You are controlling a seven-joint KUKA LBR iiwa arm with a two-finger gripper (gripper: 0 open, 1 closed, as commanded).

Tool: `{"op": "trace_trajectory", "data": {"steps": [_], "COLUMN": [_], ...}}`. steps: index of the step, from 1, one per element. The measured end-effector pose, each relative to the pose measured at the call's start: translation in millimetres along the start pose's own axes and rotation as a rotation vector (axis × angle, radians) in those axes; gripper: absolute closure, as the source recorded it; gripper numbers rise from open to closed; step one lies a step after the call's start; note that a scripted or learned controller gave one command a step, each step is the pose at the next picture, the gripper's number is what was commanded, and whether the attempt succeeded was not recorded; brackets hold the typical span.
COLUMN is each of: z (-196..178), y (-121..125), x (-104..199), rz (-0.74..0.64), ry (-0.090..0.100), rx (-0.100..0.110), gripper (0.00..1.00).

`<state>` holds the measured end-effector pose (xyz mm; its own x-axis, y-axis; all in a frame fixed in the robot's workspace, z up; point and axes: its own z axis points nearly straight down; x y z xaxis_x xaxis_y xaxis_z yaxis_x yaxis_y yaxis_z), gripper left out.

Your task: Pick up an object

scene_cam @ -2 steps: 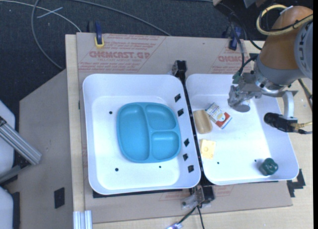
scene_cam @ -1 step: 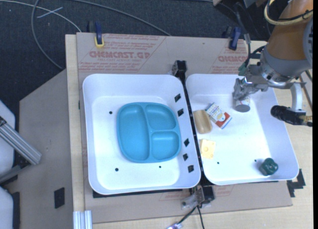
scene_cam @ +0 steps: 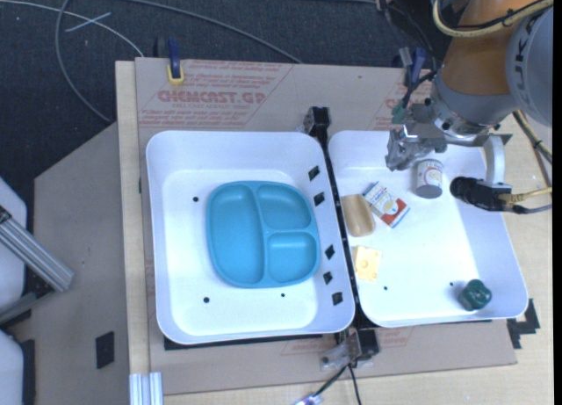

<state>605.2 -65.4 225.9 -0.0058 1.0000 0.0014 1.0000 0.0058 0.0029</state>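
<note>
A: Which thing is the arm going for?

B: Hard to say for sure. The nearest candidate is the can (scene_cam: 428, 177), a small grey cylinder in the right bin (scene_cam: 439, 302), toward its far side. The gripper (scene_cam: 406, 150) hangs just beside it, on its left.

A: Has it got hold of anything?

B: I see nothing in its grasp. Whether it is spread or closed I cannot tell; the wrist blocks too much of it.

A: So which step is this?

B: I judge it to be the approach, with no grasp made yet. The next move calls for centring over one object, then coming down and closing on it. The can lies close to the bin's far wall, so there is little room on that side.

A: Count what's there for me.

B: In the right bin, five things: one can, one small box (scene_cam: 385, 204) with red and white print, one tan block (scene_cam: 357, 215), one yellow piece (scene_cam: 367, 263), and one green lump (scene_cam: 475, 294) near the front corner.

A: And the other bin?

B: The left bin (scene_cam: 176, 175) has one blue tray (scene_cam: 262, 233), three compartments, lying flat in the middle. Two bins, one arm.
</note>
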Motion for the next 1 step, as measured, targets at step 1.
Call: {"op": "trace_trajectory", "data": {"steps": [1], "z": [7.8], "y": [8.9], "x": [45.7], "rz": [0.002], "ry": [-0.001], "rx": [0.002], "gripper": [1.00]}}
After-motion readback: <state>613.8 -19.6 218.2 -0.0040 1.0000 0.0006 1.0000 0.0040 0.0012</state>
